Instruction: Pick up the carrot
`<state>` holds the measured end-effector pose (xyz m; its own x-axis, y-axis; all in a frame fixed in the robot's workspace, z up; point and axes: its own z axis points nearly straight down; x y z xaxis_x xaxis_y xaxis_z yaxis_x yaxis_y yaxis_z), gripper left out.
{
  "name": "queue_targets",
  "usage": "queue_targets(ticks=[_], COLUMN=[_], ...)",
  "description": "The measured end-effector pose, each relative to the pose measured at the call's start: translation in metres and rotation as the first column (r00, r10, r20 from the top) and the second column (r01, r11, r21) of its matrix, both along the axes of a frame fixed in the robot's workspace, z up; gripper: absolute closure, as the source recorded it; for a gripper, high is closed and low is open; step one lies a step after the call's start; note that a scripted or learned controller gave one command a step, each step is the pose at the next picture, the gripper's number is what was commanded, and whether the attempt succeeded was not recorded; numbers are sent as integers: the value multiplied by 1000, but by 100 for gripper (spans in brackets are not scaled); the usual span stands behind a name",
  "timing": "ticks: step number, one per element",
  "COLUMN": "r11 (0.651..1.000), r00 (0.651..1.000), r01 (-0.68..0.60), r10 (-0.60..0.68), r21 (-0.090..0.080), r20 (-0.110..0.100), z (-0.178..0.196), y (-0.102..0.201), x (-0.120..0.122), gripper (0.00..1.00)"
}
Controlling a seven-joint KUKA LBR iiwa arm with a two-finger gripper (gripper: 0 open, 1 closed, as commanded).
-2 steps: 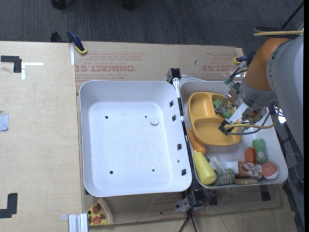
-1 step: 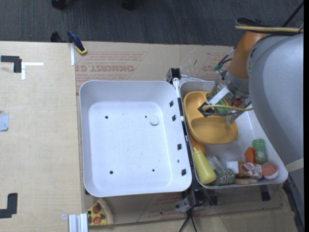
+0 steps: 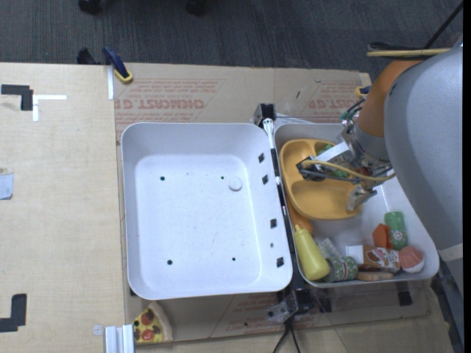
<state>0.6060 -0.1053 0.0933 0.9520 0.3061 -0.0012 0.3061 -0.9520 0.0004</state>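
Note:
The carrot (image 3: 380, 235), a small orange piece, lies near the right wall of the right bin (image 3: 324, 129), beside a green toy vegetable (image 3: 395, 228). My gripper (image 3: 358, 197) hangs over the right rim of a yellow dish (image 3: 316, 197) in the same bin. It is up and to the left of the carrot and apart from it. The grey arm with its orange band covers the bin's far right corner.
A yellow mustard bottle (image 3: 310, 254), a green can (image 3: 341, 268) and several toy foods (image 3: 383, 260) crowd the right bin's front. The left bin (image 3: 140, 197) stands alongside. A toy pizza slice (image 3: 149, 326) lies on the bench in front of it.

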Motion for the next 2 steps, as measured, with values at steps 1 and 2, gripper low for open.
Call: queue_targets(ticks=[1,2], r11=[997,996], r00=[997,996], r01=[74,87], r10=[-74,-87], r21=[0,1], r20=[0,7], z=[28,2], y=[-61,-5], x=[-52,33], gripper=[0,0])
